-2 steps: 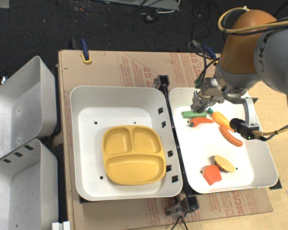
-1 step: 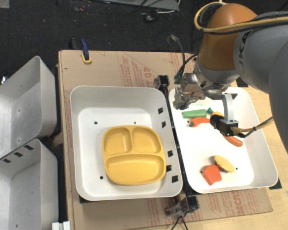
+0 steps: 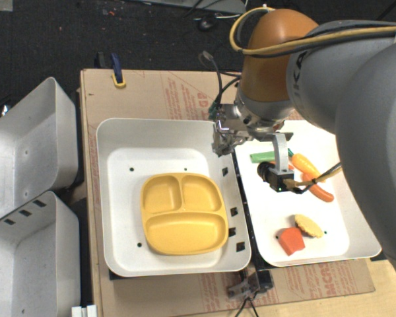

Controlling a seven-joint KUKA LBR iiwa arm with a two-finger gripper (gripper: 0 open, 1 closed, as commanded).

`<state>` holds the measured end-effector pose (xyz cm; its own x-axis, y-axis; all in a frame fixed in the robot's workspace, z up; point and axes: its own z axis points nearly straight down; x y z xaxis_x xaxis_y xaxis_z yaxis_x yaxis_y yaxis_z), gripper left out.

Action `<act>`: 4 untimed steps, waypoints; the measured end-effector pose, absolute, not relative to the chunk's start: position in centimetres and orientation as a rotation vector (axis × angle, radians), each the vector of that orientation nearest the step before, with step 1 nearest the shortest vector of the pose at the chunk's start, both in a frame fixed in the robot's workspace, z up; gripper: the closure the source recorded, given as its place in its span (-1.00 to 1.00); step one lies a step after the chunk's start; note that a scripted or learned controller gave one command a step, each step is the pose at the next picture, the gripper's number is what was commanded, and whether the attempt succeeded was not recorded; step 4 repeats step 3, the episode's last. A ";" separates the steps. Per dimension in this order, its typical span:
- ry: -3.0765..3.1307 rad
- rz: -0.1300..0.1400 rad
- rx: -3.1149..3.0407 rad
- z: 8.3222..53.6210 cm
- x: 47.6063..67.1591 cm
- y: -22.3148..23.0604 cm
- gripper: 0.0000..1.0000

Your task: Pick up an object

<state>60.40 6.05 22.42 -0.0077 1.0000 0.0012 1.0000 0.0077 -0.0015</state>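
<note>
My gripper (image 3: 223, 140) hangs over the ridge between the two bins, at the back right corner of the left bin (image 3: 119, 177). A yellow divided plate (image 3: 183, 213) lies in the left bin, in front of the gripper and to its left. The right bin (image 3: 330, 243) holds a green flat piece (image 3: 263, 156), an orange carrot-like piece (image 3: 305, 164), a thinner orange-red piece (image 3: 320, 192), a tan biscuit-like piece (image 3: 309, 226) and a red-orange block (image 3: 291, 241). I see nothing in the gripper.
The grey arm with its orange band (image 3: 277, 41) covers the back right of the right bin. Both bins rest on a brown cardboard sheet (image 3: 152, 91). Grey angled panels (image 3: 26, 170) stand at the far left.
</note>
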 end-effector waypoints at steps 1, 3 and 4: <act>-2.229 -0.005 -2.214 24.2 60.8 9.9 1.00; -2.224 0.002 -2.219 24.1 60.6 9.6 -1.00; -2.224 0.002 -2.219 24.1 60.6 9.6 -1.00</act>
